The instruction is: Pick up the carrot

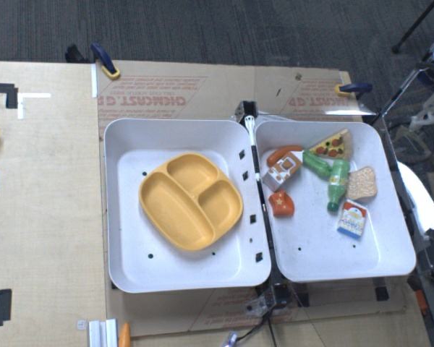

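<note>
Pincer state: cannot tell. Carrot (286, 152) lying in right bin (390, 262), far-left part, touching box (283, 170), near tomato (281, 204).

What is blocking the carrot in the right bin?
A small orange-and-white box lies against the carrot, covering its lower edge. A green toy sits close at its right end. Its upper side is uncovered.

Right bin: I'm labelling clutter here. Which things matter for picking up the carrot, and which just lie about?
Job: carrot, right bin.
Lying about: pizza slice, green bottle, tomato, cracker, yellow plate.
</note>
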